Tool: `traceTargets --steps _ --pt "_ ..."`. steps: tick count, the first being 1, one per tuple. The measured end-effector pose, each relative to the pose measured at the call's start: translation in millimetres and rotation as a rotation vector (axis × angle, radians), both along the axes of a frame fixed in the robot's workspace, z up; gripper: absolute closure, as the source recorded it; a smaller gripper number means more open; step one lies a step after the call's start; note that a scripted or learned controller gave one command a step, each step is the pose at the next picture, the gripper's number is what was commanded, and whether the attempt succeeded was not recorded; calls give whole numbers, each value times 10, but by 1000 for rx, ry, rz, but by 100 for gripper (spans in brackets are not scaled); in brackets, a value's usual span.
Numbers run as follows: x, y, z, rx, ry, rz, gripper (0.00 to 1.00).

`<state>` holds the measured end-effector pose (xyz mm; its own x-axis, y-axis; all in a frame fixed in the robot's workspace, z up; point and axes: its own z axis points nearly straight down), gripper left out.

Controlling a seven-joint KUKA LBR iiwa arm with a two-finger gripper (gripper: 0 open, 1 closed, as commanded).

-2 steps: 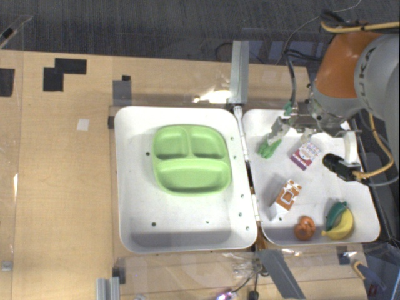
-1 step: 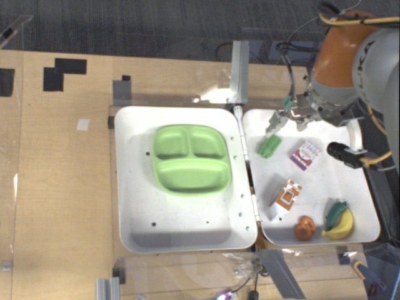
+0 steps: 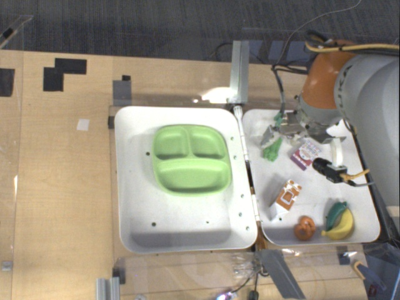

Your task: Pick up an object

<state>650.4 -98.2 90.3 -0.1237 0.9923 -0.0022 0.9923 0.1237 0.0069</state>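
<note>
The pincer [image 3: 274, 136] is being held low over the far left part of the right bin [image 3: 265, 177], directly above a small green object [image 3: 272, 150], which is being taken as the probable pick target. Whether the pincer is open, closed or already gripping cannot be told from this slanted view, as the tips are being merged with the green object. Risks being noted: the green object is lying close to the wall shared with the left bin [image 3: 125, 167], so a descending tip is likely to be stopped by that wall, or the object to be pushed against it and squeezed out sideways. A purple-and-white packet [image 3: 305, 154] is lying just beside the wrist, and it may be nudged or dragged during the approach. The green object is looking small and irregular, so a shallow grip is being judged liable to slip on lifting. Count being recorded: two bins on the bench [image 3: 62, 186]; one green divided plate [image 3: 190, 159] in the left bin; five loose items in the right bin, namely one green object, one purple-and-white packet, one orange-and-white carton [image 3: 287, 196], one reddish round fruit [image 3: 305, 228] and one yellow banana [image 3: 340, 222].
</note>
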Motion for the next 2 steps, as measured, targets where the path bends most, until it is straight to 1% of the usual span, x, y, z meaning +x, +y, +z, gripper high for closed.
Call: traceTargets --steps 1,2 --pt "29 15 138 -1 -8 6 100" --pt "198 618 968 1 0 -11 100"
